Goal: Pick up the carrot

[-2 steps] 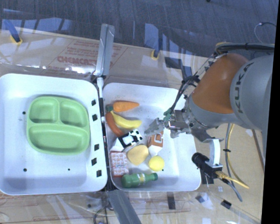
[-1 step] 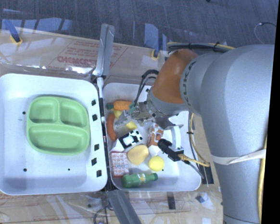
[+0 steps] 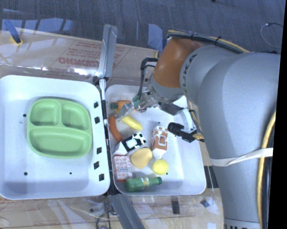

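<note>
The carrot (image 3: 121, 106), a short orange piece with a green end, lies at the back left of the right bin (image 3: 193, 182), close to the bin's left wall. My gripper (image 3: 140, 103) hangs low over that corner, just right of the carrot and touching or nearly touching its end. The grey wrist with the orange band (image 3: 173, 64) looms above it and hides the fingertips. Nothing is visibly lifted off the bin floor.
A reddish-orange long item (image 3: 114, 128), a yellow piece (image 3: 131, 122), a black-and-white block (image 3: 134, 142), a small carton (image 3: 160, 140), a beige lump (image 3: 141, 158), a lemon (image 3: 160, 166), a green bottle (image 3: 142, 183) and a red box (image 3: 122, 167) crowd the right bin. A green divided plate (image 3: 61, 128) sits in the left bin (image 3: 5, 175).
</note>
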Action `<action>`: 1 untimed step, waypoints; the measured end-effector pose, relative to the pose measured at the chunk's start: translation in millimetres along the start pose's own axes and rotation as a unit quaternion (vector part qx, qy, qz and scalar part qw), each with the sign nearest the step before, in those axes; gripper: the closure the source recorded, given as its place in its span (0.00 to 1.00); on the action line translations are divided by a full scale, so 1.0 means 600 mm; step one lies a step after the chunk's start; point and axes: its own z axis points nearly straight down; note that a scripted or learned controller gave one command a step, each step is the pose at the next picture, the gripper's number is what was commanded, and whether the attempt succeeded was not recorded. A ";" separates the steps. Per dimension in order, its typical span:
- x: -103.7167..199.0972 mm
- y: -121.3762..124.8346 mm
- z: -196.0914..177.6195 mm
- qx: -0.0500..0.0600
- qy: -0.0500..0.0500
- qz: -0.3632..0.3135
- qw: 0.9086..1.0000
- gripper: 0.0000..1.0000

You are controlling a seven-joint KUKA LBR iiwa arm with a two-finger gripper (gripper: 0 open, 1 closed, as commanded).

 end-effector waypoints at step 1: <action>0.000 0.002 -0.017 -0.003 -0.003 -0.002 1.000 1.00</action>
